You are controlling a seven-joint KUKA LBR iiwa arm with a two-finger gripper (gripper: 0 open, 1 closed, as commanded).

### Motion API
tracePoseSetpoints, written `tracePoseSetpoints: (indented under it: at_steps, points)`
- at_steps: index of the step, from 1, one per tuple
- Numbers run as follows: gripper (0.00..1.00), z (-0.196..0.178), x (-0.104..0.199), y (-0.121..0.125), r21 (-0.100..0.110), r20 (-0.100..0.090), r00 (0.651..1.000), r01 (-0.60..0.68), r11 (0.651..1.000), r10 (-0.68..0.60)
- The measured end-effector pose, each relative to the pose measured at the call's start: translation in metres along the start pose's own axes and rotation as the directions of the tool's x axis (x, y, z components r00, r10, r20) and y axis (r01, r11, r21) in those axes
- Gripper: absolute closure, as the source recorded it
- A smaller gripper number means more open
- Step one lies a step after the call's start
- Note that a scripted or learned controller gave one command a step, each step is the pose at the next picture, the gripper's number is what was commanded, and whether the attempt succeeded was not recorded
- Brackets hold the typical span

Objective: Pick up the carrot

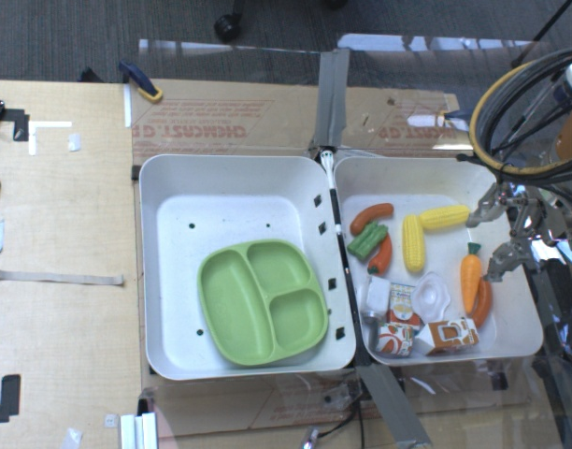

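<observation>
Your carrot (469, 281), right bin.
You'll see it orange with a green top, lying lengthwise near the right wall.

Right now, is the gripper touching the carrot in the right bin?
Apart. In the camera view the gripper hangs open to the right of the carrot, with white floor of the right bin visible between its fingers and the carrot.

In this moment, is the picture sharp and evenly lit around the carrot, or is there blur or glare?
Camera view: the carrot is sharp and evenly lit; the claw beside it looks slightly blurred; mild glare on the right bin rim; soft shadow under the green plate.
</observation>
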State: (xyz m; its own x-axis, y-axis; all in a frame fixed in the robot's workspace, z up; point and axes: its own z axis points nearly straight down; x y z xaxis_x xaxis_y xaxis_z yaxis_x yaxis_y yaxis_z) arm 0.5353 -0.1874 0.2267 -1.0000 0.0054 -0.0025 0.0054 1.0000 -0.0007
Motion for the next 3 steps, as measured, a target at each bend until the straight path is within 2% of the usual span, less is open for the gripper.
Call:
tracePoseSetpoints:
  at_steps: [1,2,3]
  points:
    - [0.0,0.131,-0.019,-0.036,0.003,0.003,0.994,0.108,0.994,-0.108]
    - [1.0,0.121,-0.021,-0.034,0.005,0.007,0.994,0.113,0.994,-0.113]
    - [1.0,0.063,-0.075,0.011,0.0,0.004,0.999,-0.041,0.999,0.041]
